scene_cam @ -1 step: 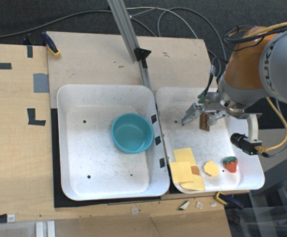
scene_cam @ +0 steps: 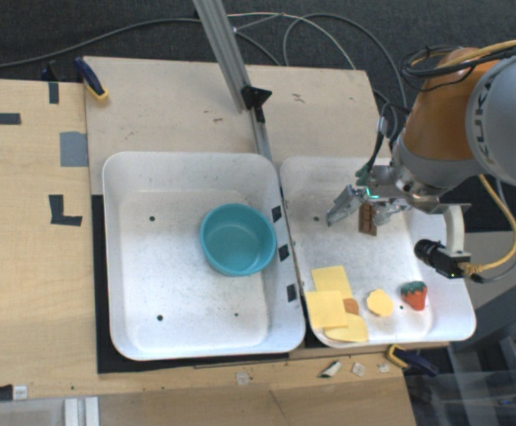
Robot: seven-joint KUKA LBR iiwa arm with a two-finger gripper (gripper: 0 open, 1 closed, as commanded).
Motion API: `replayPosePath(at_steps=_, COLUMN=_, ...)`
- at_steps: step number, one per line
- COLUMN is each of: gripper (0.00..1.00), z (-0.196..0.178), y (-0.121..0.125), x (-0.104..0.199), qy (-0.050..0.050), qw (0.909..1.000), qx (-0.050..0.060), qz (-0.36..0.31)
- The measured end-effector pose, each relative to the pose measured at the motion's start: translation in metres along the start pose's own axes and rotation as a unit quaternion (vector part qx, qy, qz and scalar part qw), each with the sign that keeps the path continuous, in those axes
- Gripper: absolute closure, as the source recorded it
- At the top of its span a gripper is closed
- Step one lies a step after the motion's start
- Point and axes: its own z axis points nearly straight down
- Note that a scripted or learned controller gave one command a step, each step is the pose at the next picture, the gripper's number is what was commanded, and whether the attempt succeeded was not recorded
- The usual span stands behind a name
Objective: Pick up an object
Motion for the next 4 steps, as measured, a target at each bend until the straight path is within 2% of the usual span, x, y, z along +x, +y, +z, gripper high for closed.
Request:
replayPosePath(at_steps=1, gripper=0.0, z=0.064, y=-0.003, x=0.003, qy=0.0, qw=1.0, qx=0.004, qz=0.0)
replayPosePath(at_steps=2, gripper=0.0, z=0.118, y=-0.004, x=0.004, qy=-0.001, qw=1.0, qx=0.001, qz=0.0)
replayPosePath(at_steps=3, gripper=1.0, z=0.106, y=-0.004, x=0.005, qy=0.0, qw=1.0, qx=0.001, qz=0.0)
replayPosePath(at_steps=4, gripper=1.0, z=0.062, y=-0.007, x=0.0, qy=0.0, qw=1.0, qx=-0.002, qz=0.001)
